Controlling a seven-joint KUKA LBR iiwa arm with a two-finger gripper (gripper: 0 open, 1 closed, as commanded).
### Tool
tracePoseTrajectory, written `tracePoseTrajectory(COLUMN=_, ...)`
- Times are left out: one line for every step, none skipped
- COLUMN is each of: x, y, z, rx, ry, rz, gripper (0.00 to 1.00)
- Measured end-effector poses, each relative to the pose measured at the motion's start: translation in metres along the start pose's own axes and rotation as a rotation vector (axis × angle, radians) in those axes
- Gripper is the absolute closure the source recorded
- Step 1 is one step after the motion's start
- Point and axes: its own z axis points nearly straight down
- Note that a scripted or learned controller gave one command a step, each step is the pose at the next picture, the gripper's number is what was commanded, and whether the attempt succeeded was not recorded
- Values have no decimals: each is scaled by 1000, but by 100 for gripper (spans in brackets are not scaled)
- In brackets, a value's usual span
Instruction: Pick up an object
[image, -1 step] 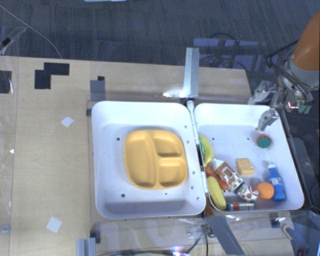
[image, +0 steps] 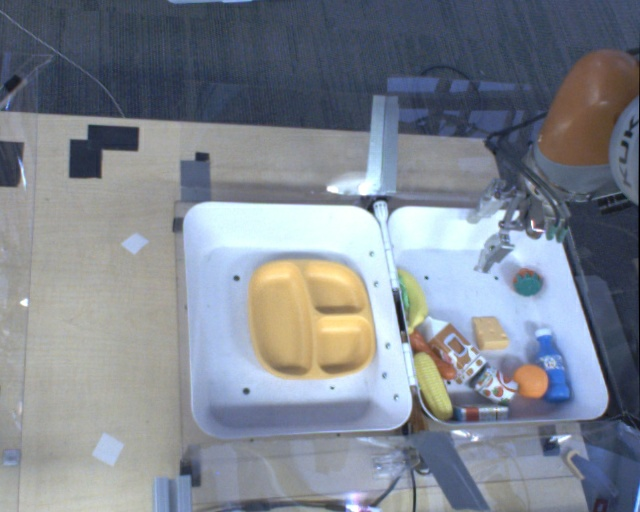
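Observation:
My gripper (image: 492, 232) hangs over the back of the right bin (image: 440, 235). Its fingers are spread open with nothing between them. A small green and red ball (image: 528, 283) lies just in front and to the right of it, apart from the fingers. Further forward in the same bin lie a tan block (image: 489, 332), a blue bottle (image: 550, 365), an orange ball (image: 531, 381), an orange and white box (image: 452, 347), a yellow corn cob (image: 432, 380) and a yellow-green banana (image: 412, 295) along the left wall.
The left bin (image: 215, 300) holds a yellow divided tray (image: 308, 317). A metal post (image: 384, 145) stands at the back between the bins. A red marker (image: 480, 412) lies along the right bin's front wall.

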Motion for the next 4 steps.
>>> tracePoseTrajectory(x=14, y=-13, z=59, rx=1, ry=-5, rz=329, gripper=0)
tracePoseTrajectory(x=54, y=33, z=68, rx=-1, ry=-5, rz=683, gripper=0)
tracePoseTrajectory(x=10, y=35, z=69, rx=5, ry=11, rz=758, gripper=0)
tracePoseTrajectory(x=40, y=-58, z=34, rx=4, ry=-12, rz=754, gripper=0)
